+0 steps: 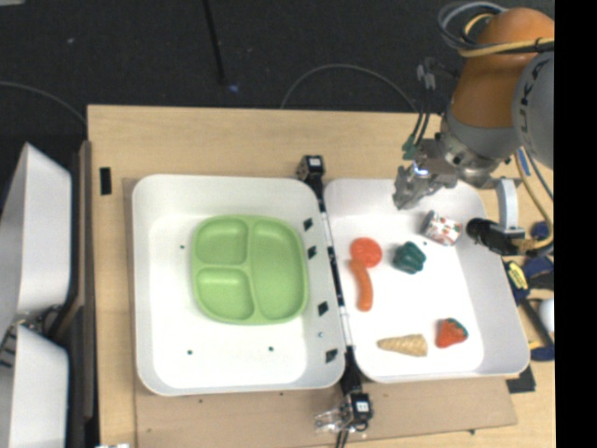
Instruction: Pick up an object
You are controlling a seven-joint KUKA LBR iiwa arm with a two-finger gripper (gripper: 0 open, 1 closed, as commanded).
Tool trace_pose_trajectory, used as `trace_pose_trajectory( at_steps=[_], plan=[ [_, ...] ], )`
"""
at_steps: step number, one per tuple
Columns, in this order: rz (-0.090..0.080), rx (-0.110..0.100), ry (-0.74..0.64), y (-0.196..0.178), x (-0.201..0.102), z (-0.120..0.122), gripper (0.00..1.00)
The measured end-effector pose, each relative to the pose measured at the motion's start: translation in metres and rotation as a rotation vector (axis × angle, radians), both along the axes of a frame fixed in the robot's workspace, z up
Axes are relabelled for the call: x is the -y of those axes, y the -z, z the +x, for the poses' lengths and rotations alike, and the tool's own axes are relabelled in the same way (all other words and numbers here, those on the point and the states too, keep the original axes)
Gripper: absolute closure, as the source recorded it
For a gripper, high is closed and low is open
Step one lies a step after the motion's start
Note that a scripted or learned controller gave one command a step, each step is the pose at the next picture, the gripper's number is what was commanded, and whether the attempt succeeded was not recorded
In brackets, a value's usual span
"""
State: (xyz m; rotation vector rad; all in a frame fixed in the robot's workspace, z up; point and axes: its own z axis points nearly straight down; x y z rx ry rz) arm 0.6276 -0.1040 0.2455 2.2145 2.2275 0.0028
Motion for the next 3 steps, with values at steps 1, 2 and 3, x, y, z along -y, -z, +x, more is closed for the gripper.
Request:
trace_pose_trajectory(
  at_steps=[1,2,3],
  plan=[
    [0.001,-0.001,-0.001,-0.01,-0.051,-0.022,1.0],
    [0.001,-0.001,-0.002,-0.017,-0.102,-0.04,1.0],
    [0.0,-0.003,-0.001,0.001,-0.153,-0.056,1.0]
  ],
)
